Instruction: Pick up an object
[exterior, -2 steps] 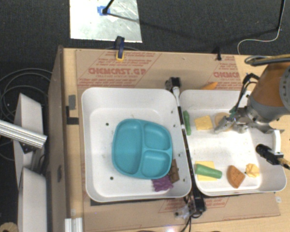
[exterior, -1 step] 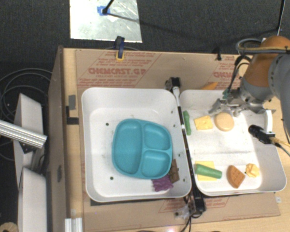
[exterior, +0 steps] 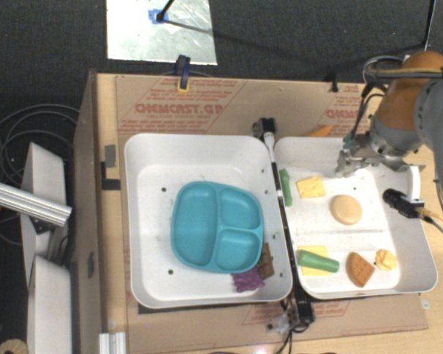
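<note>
Gripper (exterior: pixel 352 155) hangs over your right bin's (exterior: pixel 421 253) far edge; whether it's spread, you cannot tell. Round tan piece (exterior: pixel 346 209) lies mid-bin, near the yellow block (exterior: pixel 311 188).

The rounded grey KUKA arm (exterior: pixel 435 116) is showing a smooth, matte casing, with a broad orange band (exterior: pixel 410 91) wrapping it above the wrist. Thin dark and pale cables (exterior: pixel 376 68) are looping around the top of that band. Below it, a grey metal wrist block (exterior: pixel 387 142) is carrying the small grey two-finger gripper (exterior: pixel 347 162).
</note>
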### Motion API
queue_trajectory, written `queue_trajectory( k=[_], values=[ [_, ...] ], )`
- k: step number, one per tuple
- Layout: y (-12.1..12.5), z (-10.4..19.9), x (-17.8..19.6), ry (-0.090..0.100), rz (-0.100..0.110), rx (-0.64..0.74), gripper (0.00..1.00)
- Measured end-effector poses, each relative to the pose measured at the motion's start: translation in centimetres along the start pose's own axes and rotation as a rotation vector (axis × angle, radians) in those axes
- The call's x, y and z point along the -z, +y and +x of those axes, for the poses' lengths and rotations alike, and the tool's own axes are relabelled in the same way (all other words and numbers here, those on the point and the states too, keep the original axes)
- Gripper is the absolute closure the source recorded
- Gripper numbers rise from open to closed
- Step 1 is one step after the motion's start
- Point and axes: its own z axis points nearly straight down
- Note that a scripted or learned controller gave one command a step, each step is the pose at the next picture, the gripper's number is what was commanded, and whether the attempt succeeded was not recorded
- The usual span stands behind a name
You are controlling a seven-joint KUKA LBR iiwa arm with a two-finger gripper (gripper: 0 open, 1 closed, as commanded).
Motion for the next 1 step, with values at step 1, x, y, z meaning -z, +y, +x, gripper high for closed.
queue_trajectory(
  k=[1],
  values=[
    [-0.01, -0.01, -0.03, 0.000, 0.001, 0.001, 0.00]
  ],
)
